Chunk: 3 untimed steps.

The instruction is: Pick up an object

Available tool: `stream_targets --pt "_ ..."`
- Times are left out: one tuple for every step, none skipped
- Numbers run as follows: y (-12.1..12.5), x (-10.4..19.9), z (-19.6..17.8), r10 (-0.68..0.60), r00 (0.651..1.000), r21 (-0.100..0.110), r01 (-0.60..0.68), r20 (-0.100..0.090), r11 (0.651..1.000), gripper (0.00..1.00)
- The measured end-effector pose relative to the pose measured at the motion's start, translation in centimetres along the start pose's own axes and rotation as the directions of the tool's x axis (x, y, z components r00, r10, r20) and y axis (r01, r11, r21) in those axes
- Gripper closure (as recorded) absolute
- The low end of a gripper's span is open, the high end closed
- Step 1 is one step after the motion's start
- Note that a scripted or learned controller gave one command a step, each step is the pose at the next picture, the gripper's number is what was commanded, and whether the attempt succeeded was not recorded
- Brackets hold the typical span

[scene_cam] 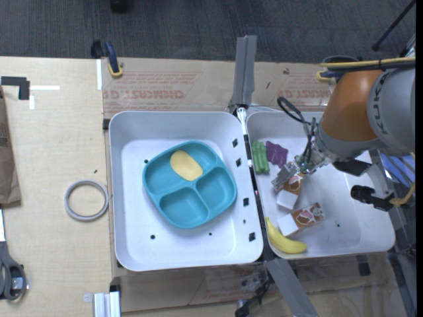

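Note:
My gripper point(288, 176) reaches down into the right bin point(370, 240) from the right, under the grey arm with its orange band point(350, 107). It hangs right over a small brown and white packet point(291, 187), and I cannot tell whether it touches it. A second brown packet point(307, 215) on a white card lies just below. A banana point(285, 240) rests at the bin's front left corner. A green ridged piece point(259, 157) and a purple piece point(276, 154) lie along the bin's left wall.
The left bin point(132, 230) holds a blue divided plate point(198, 203) with a yellow item point(186, 165) in its top compartment. A grey ring point(86, 199) lies on the bench at left. A metal post point(244, 71) stands between the bins.

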State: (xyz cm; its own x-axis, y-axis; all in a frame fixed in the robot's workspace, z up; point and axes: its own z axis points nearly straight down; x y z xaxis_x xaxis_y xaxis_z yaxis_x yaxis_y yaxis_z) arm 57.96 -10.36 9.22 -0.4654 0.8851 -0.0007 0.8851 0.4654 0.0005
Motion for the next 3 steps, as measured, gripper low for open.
stream_targets --pt "-6.5 -4.0 0.0 0.353 0.936 0.002 -0.353 0.0 0.936 0.0" --pt "-3.0 -4.2 0.1 0.459 0.889 0.002 -0.459 0.0 0.889 0.0" --pt "-3.0 -4.2 -0.9 0.456 0.89 0.001 -0.456 0.001 0.89 1.0"
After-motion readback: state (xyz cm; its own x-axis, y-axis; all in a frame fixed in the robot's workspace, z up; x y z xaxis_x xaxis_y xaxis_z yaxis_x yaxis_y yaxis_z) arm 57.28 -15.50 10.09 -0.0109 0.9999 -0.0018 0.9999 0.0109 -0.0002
